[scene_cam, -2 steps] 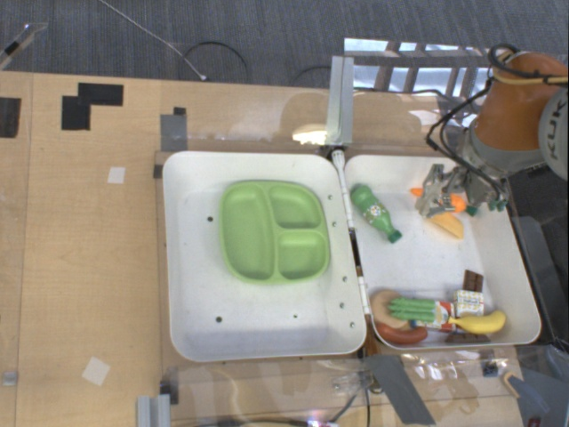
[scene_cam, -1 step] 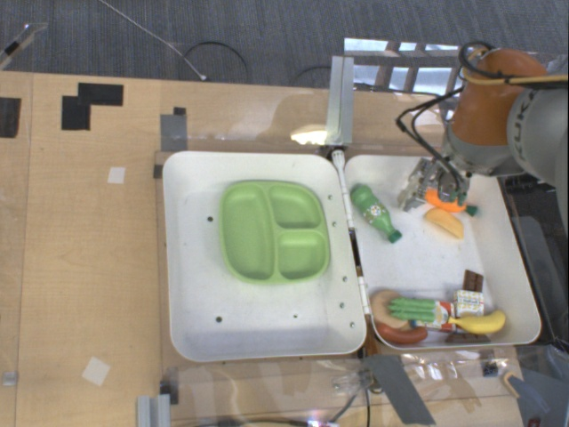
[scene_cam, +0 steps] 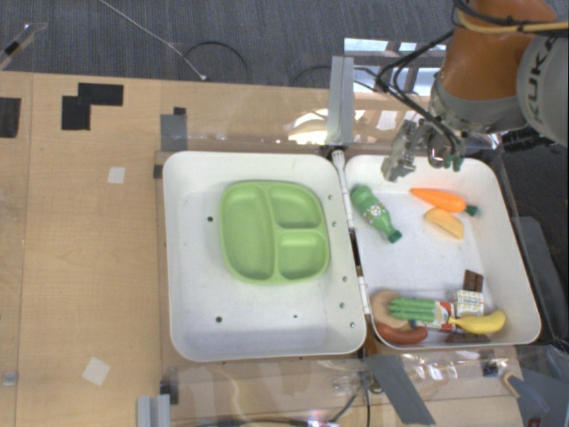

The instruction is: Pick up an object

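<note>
arm (scene_cam: 498,52) cropped by top and right edges, pincer (scene_cam: 411,157) blurred

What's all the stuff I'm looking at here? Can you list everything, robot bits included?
Bins: two, white, side by side on the bench; left bin, right bin.
Divided plate: one, light green, three compartments, middle of the left bin.
Bottle: one, green, lying near the right bin's left wall.
Carrot: one, orange with a green tip, upper part of the right bin.
Yellow wedge: one, yellow-orange, just below the carrot.
Banana: one, yellow, the right bin's near edge.
Pile of toy food: several pieces, green, red, tan and brown, heaped beside the banana; hard to separate.
Bench: one, light wood, with black squares at far left.
Arm: one, grey with an orange band, upper right.
Tool: one, grey metal, over the right bin's far edge.
</note>
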